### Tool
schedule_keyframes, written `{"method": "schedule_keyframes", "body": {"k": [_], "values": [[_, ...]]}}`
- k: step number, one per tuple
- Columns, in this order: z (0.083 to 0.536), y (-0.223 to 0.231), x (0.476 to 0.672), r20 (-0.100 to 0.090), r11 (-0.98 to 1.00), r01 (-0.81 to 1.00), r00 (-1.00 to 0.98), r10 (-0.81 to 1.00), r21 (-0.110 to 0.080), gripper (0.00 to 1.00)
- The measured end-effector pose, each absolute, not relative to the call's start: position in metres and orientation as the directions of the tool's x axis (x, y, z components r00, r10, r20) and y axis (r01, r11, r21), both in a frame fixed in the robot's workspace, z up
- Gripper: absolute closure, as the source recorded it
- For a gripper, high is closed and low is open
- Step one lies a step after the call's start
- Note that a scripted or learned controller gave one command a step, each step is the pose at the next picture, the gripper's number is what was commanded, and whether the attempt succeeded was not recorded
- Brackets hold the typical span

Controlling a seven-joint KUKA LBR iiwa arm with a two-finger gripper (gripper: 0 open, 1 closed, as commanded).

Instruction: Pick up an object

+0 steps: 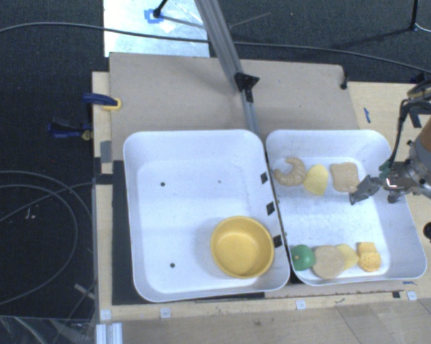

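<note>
**Reaching Over the Right Bin, Nothing in Hand**

Hovering at the right bin's [387,145] outer side, the gripper [363,190] carried nothing, and whether its jaws stood apart or closed could not be told from above. Far off on its other side lay the left bin [193,149], with a yellow bowl [242,246] in its near corner, well apart from the tool.

Closest to the gripper was a tan slice of toast [344,175], just beside the tip. Next beyond it sat a yellow wedge [316,180], then a curled croissant [292,171], the three almost touching in a row. Toward the near rim, below the gripper, lay a corn cob [368,256], a round tan biscuit [329,261] and a green ball [302,256], packed close.

Any of these would serve as the object. The likely trouble was crowding: a descent between neighbours could nudge two pieces and close on neither. The toast, lying flat, might also slip under the fingers.
</note>
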State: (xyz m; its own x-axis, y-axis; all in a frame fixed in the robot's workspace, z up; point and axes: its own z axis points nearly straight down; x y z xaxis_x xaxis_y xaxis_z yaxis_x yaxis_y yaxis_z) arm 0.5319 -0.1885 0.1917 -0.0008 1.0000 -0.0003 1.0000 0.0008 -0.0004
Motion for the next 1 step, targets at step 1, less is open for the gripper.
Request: {"method": "schedule_keyframes", "body": {"k": [1], "values": [[0.1442, -0.1794, 0.5285, 0.000, 0.001, 1.000, -0.001, 1.000, 0.000, 0.00]]}}
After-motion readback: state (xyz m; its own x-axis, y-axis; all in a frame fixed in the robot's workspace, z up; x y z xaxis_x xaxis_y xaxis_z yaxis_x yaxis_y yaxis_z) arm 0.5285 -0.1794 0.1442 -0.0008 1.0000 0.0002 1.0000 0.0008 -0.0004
